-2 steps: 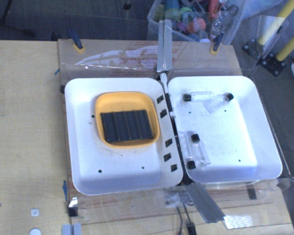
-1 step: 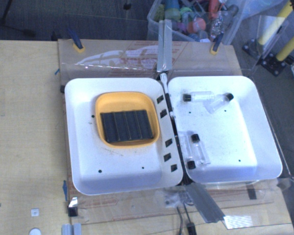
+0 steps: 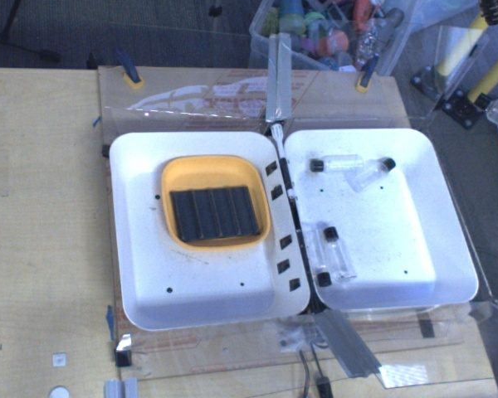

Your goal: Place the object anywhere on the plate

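Note:
A yellow square plate (image 3: 173,176) rests in the left bin (image 3: 141,247). On it lies a dark ribbed rectangular block (image 3: 215,213), covering most of the plate's floor. In the right bin (image 3: 423,222) are two clear plastic vials with black caps: one (image 3: 351,164) lies crosswise near the back, the other (image 3: 331,254) lies lengthwise near the bin's left wall.
A metal divider strip (image 3: 280,89) runs between the bins, with black clips along the left bin's right rim. A clear tub of coloured toys (image 3: 332,15) stands behind the bench. Blue clamps (image 3: 131,75) hold a sheet at the back.

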Motion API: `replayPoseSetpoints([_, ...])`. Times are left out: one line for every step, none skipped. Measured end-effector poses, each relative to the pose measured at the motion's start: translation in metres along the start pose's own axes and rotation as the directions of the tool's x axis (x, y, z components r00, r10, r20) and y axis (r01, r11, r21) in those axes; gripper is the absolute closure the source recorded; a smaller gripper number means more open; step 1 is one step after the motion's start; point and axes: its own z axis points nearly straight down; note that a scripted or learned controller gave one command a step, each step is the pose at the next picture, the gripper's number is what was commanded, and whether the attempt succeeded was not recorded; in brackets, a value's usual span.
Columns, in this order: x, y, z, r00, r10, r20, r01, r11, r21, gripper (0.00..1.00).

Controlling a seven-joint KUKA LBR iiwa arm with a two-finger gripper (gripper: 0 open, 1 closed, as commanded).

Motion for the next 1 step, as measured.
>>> replayPoseSetpoints([-0.009, 0.015, -0.0134, 1.0, -0.028, -0.001, 0.028, 1.0, 0.001, 1.0])
